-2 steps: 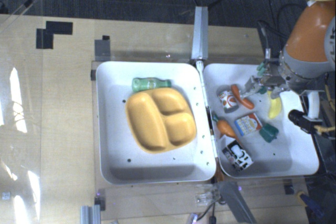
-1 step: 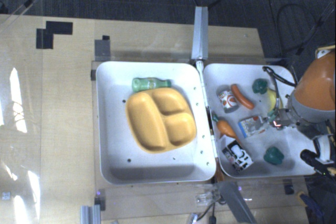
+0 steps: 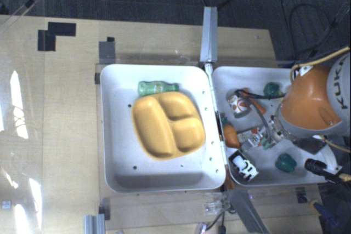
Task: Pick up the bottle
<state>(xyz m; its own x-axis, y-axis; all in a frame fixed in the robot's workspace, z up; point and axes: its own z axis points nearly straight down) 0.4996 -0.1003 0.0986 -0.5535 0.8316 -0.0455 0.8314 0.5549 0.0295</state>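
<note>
The green bottle (image 3: 158,87) lies on its side near the back wall of the left bin (image 3: 118,134). It touches the far edge of a yellow divided tray (image 3: 167,123). My gripper (image 3: 259,138) is low in the right bin (image 3: 258,80), among small objects and well to the right of the bottle. The orange band of the arm (image 3: 310,100) rises above it and hides part of that bin.
The yellow tray takes up the middle of the left bin. The right bin holds a small orange-and-white can (image 3: 237,104), an orange item (image 3: 230,136), two teal pieces (image 3: 271,89) (image 3: 285,162) and a black-and-white object (image 3: 243,166). A metal divider post (image 3: 209,35) stands between the bins.
</note>
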